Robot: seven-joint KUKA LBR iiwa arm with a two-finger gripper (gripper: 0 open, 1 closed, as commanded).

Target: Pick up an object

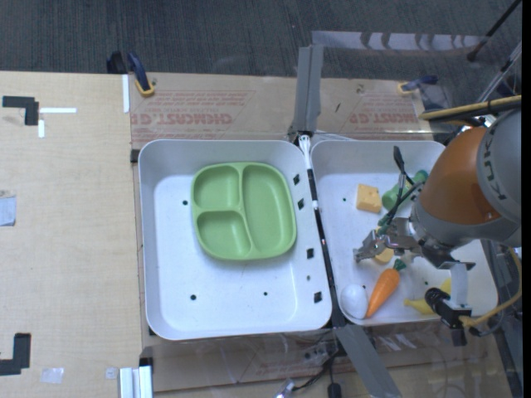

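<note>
My gripper (372,248) reaches into the right bin (332,191) from the right, below the orange band of the arm (458,181). Its fingers rest low over a small yellowish piece (384,255) near the bin's middle. An orange carrot (382,291) lies just below the gripper, with a white egg (354,299) at its lower left. A yellow cheese block (368,197) sits further back. A green item (400,191) pokes out beside the arm, partly hidden. A yellow piece (419,306) lies at the lower right.
The left bin (158,247) holds a green divided plate (244,211). A metal divider (309,106) runs between the bins at the back. Cardboard (207,110) lies behind the bins, and a wooden bench top (62,222) extends to the left.
</note>
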